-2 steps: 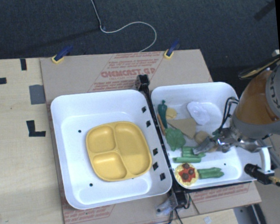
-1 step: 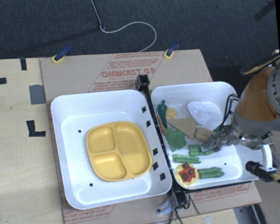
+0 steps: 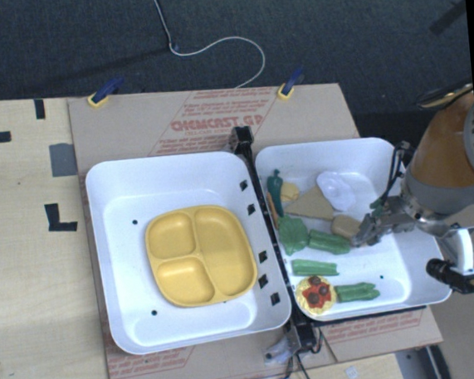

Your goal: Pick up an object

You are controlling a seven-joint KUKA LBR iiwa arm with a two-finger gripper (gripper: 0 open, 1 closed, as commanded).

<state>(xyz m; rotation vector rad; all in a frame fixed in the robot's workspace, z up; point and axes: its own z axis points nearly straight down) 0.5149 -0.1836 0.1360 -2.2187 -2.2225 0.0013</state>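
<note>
On the bench, two shallow white bins sit side by side on a sheet of cardboard [image 3: 214, 120], smooth plastic with rounded corners. Red print on the cardboard reads roughly "CHEMCAST GP"; the smaller lines below it are too fine to read.

Left bin [image 3: 117, 238]: one yellow plate [image 3: 200, 255], glossy, rounded-square, moulded into three compartments, lying flat near the middle.

Right bin [image 3: 396, 277]: a loose cluster of small things.
- Crumpled white wad [image 3: 342, 188], soft-looking, toward the far side.
- Flat tan wedge [image 3: 312, 205], like card, beside the wad.
- Small yellow piece with a dark green stem [image 3: 279, 190] against the left wall.
- Lumpy green piece [image 3: 292, 234] below that, a longer green piece [image 3: 328, 241] touching it on the right.
- Two green pod shapes: one [image 3: 314, 266] mid-bin, one [image 3: 356, 293] near the front wall.
- Round yellow disc with red and dark spots [image 3: 315, 293], just left of the front pod.

Arm comes in from the right, orange band above grey wrist. Gripper [image 3: 365, 233] is low in the right bin, tips at the right end of the longer green piece and the tan wedge's corner. Whether its fingers are apart or together, cannot tell; nothing visibly held.

A white cable [image 3: 215, 45] loops on the dark floor beyond the bench.
</note>
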